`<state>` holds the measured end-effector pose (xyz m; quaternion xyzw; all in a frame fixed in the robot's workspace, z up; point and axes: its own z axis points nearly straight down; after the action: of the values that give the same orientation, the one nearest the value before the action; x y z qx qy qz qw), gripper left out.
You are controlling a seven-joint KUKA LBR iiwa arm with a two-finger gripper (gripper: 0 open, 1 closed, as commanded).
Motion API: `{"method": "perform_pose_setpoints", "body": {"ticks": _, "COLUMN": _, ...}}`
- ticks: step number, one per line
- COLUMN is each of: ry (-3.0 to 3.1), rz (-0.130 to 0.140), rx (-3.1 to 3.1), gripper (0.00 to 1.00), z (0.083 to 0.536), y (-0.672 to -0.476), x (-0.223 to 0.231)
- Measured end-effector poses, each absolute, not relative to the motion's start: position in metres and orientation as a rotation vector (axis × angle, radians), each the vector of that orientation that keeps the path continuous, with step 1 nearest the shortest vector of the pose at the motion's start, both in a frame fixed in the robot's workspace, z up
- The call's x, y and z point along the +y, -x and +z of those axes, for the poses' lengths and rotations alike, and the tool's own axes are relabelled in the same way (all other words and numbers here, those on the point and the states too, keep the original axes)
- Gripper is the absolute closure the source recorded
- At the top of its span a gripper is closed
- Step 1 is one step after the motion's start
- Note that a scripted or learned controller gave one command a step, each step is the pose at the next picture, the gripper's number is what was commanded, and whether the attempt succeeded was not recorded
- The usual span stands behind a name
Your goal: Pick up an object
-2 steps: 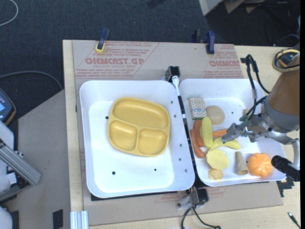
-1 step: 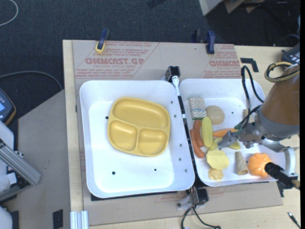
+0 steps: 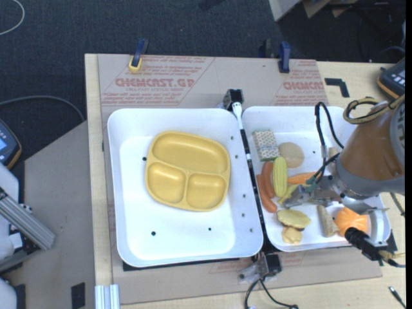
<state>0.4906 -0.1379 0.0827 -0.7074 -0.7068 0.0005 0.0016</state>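
Corn cob (image 3: 280, 176) lies just left of end effector (image 3: 301, 195) in right bin (image 3: 302, 243); finger state unclear.

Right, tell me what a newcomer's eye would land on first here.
Most striking is the yellow divided plate, lying alone in the left bin. Next comes the clutter of toy food in the right bin, with a corn cob near its middle, and the gripper low among those pieces.
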Motion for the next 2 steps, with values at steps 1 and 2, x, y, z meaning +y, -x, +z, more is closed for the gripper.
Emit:
{"method": "perform_pose_setpoints", "body": {"ticks": 1, "ry": 2.224, "rz": -0.001, "rx": -2.22, "gripper": 1.0, "z": 0.095, "y": -0.491, "x": -0.138}}
{"method": "perform_pose_setpoints", "body": {"ticks": 2, "ry": 2.224, "rz": -0.002, "rx": -2.225, "gripper": 1.0, "z": 0.148, "y": -0.498, "x": -0.147}}
